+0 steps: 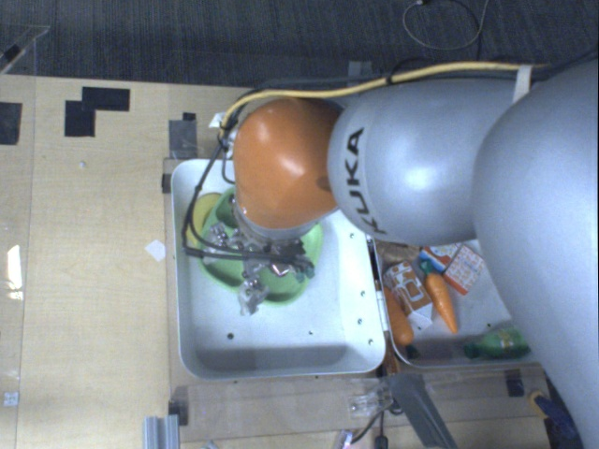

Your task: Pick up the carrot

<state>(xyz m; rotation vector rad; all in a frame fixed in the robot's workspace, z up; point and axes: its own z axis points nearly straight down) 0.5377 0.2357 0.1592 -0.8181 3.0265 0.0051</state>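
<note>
White plastic forms both shallow bins on the pale wooden bench (84, 279). The left bin (281, 349) holds a light-green bowl-like object (281, 286), most of it covered by the arm's wrist. The right bin (449, 355) holds a small cluster: the carrot (443, 302), orange and lying lengthwise, a second orange piece (400, 324) against the bin's left wall, a brown-and-white packet (406, 283) between them, a red-and-white printed card (462, 267) just beside the carrot's upper end, and a green item (496, 344) near the front edge.

Grey arm links (449, 166) sweep in from the right and cover the upper part of the right bin, while the orange band (281, 162) sits over the left bin. A yellow cable (374, 80) runs along the arm.

The gripper (253, 293) hangs over the green object in the left bin; how far it is open I cannot tell, and nothing is seen held. The carrot lies well apart from it, across the wall dividing the bins, to the gripper's right in this view.
</note>
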